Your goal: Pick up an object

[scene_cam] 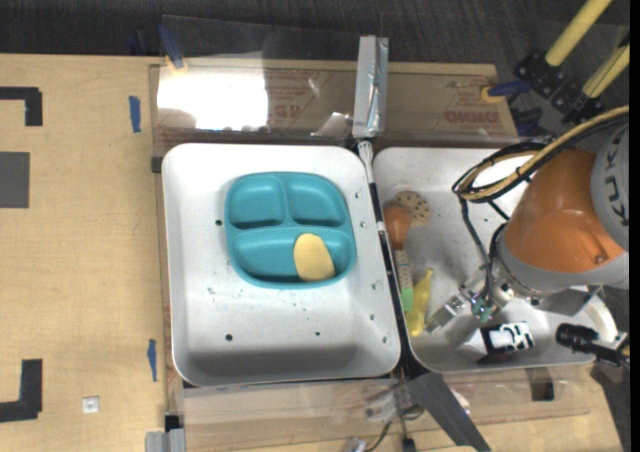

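Observation:
A teal divided plate (288, 227) lies in the left white bin (200, 340), and a yellow oval object (313, 257) rests in its front compartment. In the right bin (440, 175), a tan dotted round piece (409, 206) and an orange object (397, 229) sit by the left wall. A yellow-green long object (418, 300) lies nearer the front. My gripper (470, 306) hangs low over the right bin's front, just right of the yellow-green object, below the orange band (560, 220). Nothing held is visible.
A clear plastic guard with a taped metal post (368, 85) stands behind the bins. Cables (500, 175) loop over the right bin's back. Yellow poles (595, 5) cross the upper right. Cardboard covers the bench at left.

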Controlling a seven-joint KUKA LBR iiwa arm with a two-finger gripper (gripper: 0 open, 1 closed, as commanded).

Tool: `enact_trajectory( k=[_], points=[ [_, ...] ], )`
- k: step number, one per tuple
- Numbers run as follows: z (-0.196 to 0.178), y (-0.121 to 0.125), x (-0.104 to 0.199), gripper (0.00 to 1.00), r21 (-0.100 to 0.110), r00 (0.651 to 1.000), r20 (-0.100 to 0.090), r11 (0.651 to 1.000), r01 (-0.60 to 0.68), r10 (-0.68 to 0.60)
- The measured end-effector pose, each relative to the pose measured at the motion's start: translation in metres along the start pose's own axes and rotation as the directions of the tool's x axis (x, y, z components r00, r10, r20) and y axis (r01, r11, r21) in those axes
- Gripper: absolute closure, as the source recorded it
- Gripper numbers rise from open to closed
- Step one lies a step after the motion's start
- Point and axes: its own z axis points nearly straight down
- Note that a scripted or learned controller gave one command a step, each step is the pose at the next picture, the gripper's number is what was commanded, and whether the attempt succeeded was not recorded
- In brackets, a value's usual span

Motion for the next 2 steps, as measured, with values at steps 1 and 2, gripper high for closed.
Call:
enact_trajectory(
  k=[1, 2],
  points=[
    [0.0001, -0.0066, -0.0115, 0.00, -0.004, 0.995, 0.002, 0.995, -0.099, 0.099],
    [0.0001, -0.0069, -0.0118, 0.00, -0.004, 0.995, 0.002, 0.995, -0.100, 0.100]
  ],
)
